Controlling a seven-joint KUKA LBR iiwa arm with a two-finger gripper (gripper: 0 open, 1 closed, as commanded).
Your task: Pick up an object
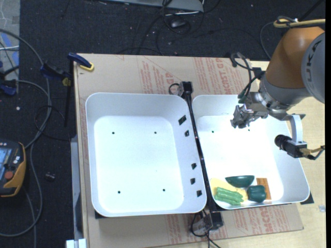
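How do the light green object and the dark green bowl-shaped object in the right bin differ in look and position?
The light green object is long, bumpy and pale; the dark green bowl-shaped object is smooth, rounded and much darker. The light green object lies closest to the right bin's near rim; the dark green bowl-shaped object sits just behind it. Both lie in the same near corner, far from the gripper.
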